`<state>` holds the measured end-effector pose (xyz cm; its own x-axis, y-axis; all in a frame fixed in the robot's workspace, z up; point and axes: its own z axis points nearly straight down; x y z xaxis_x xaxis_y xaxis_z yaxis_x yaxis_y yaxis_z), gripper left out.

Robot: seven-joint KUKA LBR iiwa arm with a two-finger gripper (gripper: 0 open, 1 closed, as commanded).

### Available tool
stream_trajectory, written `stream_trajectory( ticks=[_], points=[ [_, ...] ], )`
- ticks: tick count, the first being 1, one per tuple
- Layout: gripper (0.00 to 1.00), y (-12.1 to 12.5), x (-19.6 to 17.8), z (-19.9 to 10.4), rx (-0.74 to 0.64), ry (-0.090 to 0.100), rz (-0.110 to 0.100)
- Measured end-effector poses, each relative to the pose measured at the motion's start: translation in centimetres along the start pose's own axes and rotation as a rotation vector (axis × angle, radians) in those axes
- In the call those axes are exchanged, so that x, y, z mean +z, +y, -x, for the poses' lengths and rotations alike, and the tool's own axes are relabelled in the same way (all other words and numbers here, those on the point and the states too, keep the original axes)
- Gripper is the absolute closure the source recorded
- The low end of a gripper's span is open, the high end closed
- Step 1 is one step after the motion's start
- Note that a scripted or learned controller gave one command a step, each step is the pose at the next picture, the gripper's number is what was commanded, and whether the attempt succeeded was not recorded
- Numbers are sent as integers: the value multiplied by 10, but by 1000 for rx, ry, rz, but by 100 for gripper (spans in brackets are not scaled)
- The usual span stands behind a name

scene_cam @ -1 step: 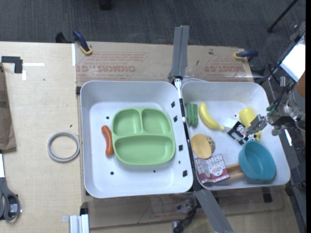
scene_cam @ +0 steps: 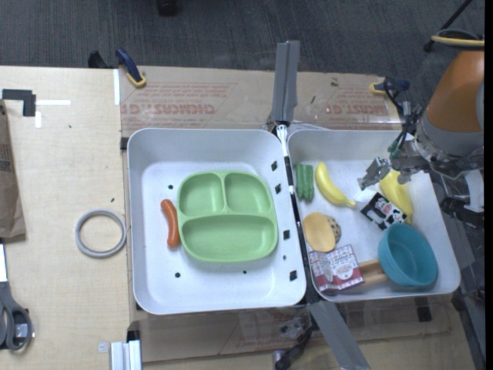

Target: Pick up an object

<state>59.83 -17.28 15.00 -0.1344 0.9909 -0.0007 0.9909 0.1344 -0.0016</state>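
Observation:
My gripper [scene_cam: 377,173] hangs over the back of the right bin [scene_cam: 451,280], at the end of the grey arm with its orange band [scene_cam: 460,91]. It sits just above a yellow object [scene_cam: 398,193] and a black-and-white packet [scene_cam: 383,211], to the right of a banana [scene_cam: 333,186]. Nothing is visibly held by it. The same bin also holds a green vegetable [scene_cam: 306,182], a round tan bun [scene_cam: 321,231], a red-and-white packet [scene_cam: 337,267], a blue bowl [scene_cam: 407,255] and a wooden handle [scene_cam: 370,273].
The left bin [scene_cam: 142,230] holds a green divided plate [scene_cam: 228,215] and an orange sausage-like piece [scene_cam: 171,223]. On the bench at the left lie a grey ring [scene_cam: 101,232] and scissors [scene_cam: 14,324]. A grey bar [scene_cam: 285,83] stands behind the bins.

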Motion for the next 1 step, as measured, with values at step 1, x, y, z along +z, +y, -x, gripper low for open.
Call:
stream_trajectory(
  ticks=[1],
  points=[
    [0, -7, 34, 31, -43, -16, 28]
  ],
)
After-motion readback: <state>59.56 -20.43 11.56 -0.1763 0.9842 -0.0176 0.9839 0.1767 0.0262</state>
